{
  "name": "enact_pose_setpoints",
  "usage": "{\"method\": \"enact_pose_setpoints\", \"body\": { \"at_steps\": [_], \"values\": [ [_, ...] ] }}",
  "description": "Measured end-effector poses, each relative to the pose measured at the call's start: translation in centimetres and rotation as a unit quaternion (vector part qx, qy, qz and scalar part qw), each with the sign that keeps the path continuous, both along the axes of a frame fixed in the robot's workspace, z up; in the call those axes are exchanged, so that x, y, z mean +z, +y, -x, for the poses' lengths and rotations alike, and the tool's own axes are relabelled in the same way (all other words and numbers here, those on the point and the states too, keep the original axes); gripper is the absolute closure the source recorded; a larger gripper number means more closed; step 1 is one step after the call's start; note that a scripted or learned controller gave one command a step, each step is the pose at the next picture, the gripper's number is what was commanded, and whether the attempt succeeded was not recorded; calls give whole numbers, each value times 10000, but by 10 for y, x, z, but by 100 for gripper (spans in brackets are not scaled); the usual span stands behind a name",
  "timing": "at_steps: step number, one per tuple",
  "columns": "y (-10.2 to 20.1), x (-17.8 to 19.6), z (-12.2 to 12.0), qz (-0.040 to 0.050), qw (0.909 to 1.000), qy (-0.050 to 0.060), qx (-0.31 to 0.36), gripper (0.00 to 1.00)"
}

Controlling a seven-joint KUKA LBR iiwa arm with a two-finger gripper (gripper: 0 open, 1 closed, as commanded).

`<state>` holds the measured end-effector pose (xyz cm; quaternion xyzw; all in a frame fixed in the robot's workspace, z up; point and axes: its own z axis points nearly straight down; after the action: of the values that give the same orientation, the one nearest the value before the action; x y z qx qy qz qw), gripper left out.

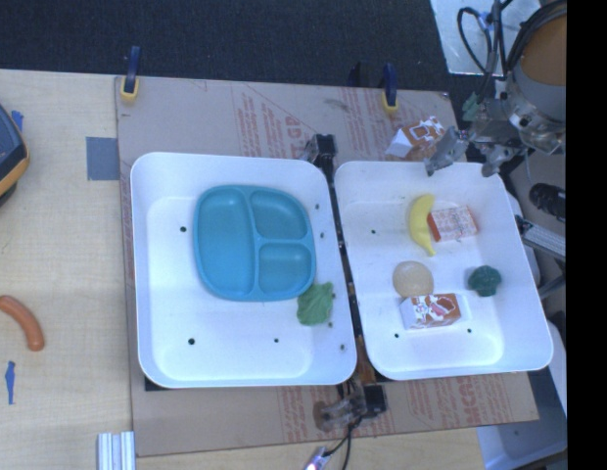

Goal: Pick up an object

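Note:
The right bin [499,351] holds a yellow banana [420,222], a red and white packet [452,223], a beige round piece [413,279], a dark green broccoli piece [485,280] and a second red and white packet [436,310]. My gripper [468,155] hangs above the bin's far right rim, open, its two fingers spread with nothing between them. It stands beyond and to the right of the banana, clear of all the objects.
The left bin [157,262] holds a blue divided plate [253,242] and a light green leafy piece [316,304]. Another packet [419,137] lies on the cardboard behind the right bin. A toy sausage [21,321] lies on the bench far left.

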<state>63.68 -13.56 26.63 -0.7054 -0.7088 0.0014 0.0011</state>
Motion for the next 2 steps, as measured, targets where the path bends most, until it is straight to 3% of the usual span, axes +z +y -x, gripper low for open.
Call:
{"method": "enact_pose_setpoints", "body": {
  "at_steps": [1, 2],
  "values": [
    [-16, -110, -4, 3, 10000, 9, -2, 0],
    [-33, -171, -13, 14, 10000, -29, 1, 0]
  ]
}}
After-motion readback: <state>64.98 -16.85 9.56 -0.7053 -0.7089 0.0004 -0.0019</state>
